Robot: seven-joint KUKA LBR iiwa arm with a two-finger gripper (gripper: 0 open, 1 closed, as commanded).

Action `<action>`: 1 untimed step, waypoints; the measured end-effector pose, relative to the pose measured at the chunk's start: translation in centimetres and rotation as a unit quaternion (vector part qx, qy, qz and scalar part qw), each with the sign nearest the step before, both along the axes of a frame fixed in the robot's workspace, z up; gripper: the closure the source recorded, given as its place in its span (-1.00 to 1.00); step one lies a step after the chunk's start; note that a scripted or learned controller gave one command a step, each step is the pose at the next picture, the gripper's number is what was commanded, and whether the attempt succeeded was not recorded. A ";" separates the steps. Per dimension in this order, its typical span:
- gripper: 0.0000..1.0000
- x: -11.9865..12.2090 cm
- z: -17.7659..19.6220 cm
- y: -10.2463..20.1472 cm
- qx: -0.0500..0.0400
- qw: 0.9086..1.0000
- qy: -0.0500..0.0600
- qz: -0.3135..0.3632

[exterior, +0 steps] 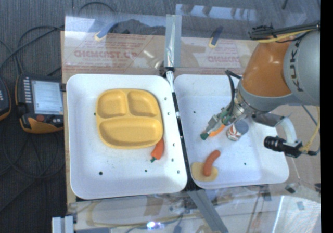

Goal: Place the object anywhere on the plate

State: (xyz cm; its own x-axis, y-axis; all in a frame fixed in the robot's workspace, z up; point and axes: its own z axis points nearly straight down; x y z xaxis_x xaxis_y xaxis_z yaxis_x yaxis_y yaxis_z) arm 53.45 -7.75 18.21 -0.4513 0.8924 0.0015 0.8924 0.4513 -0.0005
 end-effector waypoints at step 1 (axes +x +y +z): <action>1.00 4.7 -0.1 7.1 -0.001 1.000 0.001 -0.025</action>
State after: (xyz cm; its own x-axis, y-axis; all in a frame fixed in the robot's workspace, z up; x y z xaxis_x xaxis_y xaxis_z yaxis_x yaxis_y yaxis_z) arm 58.16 -0.62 18.14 -0.4067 0.9136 0.0004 0.9136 0.4067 -0.0029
